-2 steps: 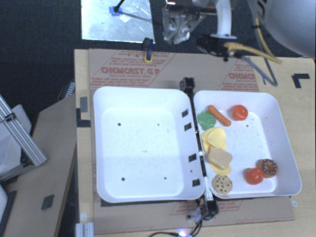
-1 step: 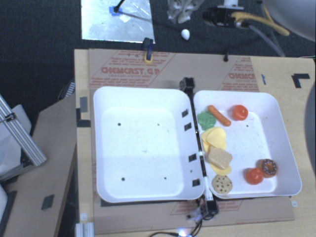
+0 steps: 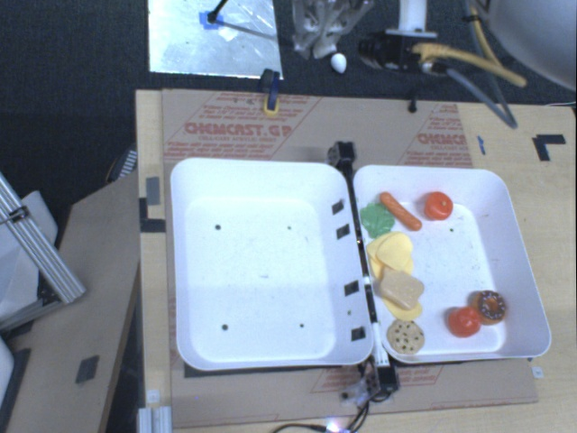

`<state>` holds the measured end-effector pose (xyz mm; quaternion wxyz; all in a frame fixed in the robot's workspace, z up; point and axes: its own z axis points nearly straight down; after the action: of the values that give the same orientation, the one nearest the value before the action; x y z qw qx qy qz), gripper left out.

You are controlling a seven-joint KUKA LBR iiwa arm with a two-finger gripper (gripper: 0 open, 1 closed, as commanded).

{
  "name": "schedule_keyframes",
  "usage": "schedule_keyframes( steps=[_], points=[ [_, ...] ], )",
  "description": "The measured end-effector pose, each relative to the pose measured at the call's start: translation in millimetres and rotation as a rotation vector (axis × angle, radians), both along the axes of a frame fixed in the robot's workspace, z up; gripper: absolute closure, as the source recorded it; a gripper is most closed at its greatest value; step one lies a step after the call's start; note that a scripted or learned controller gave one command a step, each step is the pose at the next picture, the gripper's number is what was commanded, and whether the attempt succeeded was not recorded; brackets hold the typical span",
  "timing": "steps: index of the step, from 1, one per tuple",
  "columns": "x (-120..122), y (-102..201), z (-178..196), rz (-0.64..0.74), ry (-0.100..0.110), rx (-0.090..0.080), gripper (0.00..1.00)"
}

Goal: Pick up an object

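With my gripper (image 3: 326,39) raised, its grip state unreadable, the small orange plastic sausage (image 3: 399,211) far below looks light, stiff, slippery; I'd pinch across its middle.

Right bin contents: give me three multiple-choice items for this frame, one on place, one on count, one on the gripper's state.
1. Where does the cookie lie in the right bin?
A. near front corner beside the divider
B. far right corner
C. centre

2. How many red tomatoes are in that bin?
A. one
B. two
C. four

3. What is the gripper doing?
A. pressing on the sausage
B. raised beyond the bins' far edge
C. resting in the left bin

Answers:
1 A, it sits by the dividing wall at the front.
2 B, one tomato is at the back, another beside the doughnut.
3 B, it hangs above the dark floor, away from the sausage.
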<state>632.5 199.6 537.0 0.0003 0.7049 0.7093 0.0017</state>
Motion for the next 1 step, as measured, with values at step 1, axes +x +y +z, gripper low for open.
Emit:
schedule_keyframes(
  steps=[1],
  points=[
    [37.4, -58.5, -2.2, -0.010, 0.000, -0.003, 1.00]
  ],
)
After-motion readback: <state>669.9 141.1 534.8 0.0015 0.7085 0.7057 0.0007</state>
